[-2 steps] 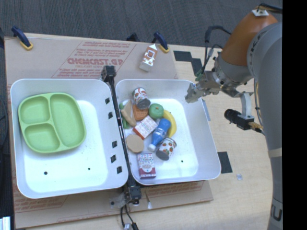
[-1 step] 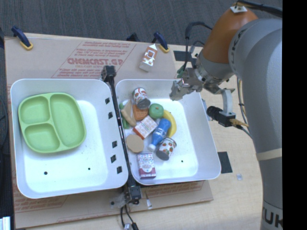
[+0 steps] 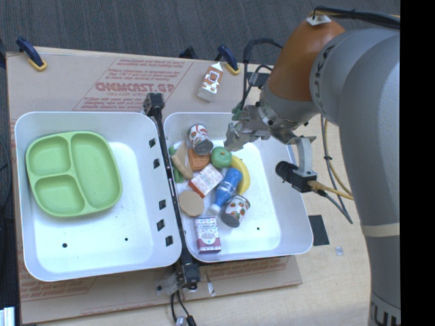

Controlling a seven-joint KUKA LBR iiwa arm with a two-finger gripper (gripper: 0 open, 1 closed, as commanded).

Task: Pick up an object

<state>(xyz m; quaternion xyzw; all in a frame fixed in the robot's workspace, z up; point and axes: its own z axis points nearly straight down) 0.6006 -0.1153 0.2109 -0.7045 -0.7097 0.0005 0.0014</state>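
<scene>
White plastic bins sit side by side on the bench I am watching from above. Left bin [image 3: 136, 250] holds a green tray [image 3: 71, 174] with three compartments. Right bin [image 3: 285, 229] holds a heap of small toy groceries crowded against its left half: a can [image 3: 199, 136] at the top, a green apple [image 3: 221, 157] just below and right of it, a banana [image 3: 241, 172] beside the apple, a blue bottle [image 3: 228, 185] touching the banana, an orange-and-white box [image 3: 206, 180], a round biscuit [image 3: 191, 203], a second can [image 3: 234, 210] and a red carton [image 3: 206, 235] lowest of all. A small bottle [image 3: 211, 81] lies outside, on the cardboard beyond the bins.

My arm [image 3: 340, 100] comes in from the right, and the gripper [image 3: 234, 136] hangs over the top of the heap, just above the apple and near the upper can. I see nothing held in it, but I cannot tell its state from this angle.

My worry is the crowding. I judge the apple, banana and bottle lie so tight together that a descent could land on two things at once, or nudge the round apple aside so the grasp comes up with nothing. The bin's far wall is also close to the tool
</scene>
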